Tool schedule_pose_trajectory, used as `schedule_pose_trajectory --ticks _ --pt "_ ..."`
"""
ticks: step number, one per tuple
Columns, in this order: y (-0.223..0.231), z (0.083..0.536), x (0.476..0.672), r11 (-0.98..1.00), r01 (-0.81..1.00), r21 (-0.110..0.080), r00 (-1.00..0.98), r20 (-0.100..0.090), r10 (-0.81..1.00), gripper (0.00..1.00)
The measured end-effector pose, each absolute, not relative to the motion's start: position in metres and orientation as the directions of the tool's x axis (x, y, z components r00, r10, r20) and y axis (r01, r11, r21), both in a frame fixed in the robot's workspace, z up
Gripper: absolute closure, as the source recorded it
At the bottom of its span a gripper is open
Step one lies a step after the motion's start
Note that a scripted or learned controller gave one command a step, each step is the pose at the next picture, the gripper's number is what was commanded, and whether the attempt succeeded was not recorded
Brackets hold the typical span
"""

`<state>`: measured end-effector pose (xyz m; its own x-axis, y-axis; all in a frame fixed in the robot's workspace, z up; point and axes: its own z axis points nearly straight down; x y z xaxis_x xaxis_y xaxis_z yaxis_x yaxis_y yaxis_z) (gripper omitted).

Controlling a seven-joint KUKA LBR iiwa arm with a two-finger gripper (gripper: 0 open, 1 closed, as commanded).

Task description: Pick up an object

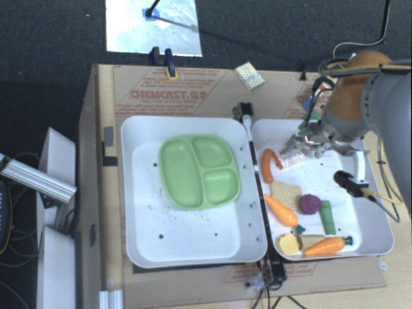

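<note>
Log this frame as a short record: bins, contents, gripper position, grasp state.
left bin: holds a green divided plate
right bin: toy food, including three carrots, a bread slice, a purple piece, a green stick
gripper: low over the right bin's far left part, by the top carrot
grasp: cannot tell

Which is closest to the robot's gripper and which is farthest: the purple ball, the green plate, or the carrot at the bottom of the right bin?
From the gripper, in the camera view:
1. Purple ball, middle of the right bin, just below the gripper.
2. Carrot, at the right bin's bottom edge, farther down.
3. Green plate, over in the left bin, farthest.
</note>
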<state>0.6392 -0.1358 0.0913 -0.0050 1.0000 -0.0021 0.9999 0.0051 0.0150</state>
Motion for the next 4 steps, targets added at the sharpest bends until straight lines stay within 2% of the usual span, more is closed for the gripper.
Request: schedule_pose_trajectory --ticks 1,2,3,4 --pt "-0.086 0.086 0.67 0.006 1.0 0.005 -0.006 0.001 1.0 0.0" --pt "-0.087 0.097 0.671 0.008 1.0 0.008 -0.008 -0.002 1.0 1.0" --pt "-0.087 0.097 0.671 0.009 1.0 0.007 -0.009 -0.002 1.0 0.0" --pt "-0.116 0.085 0.669 0.002 1.0 0.003 -0.002 -0.001 1.0 0.0"
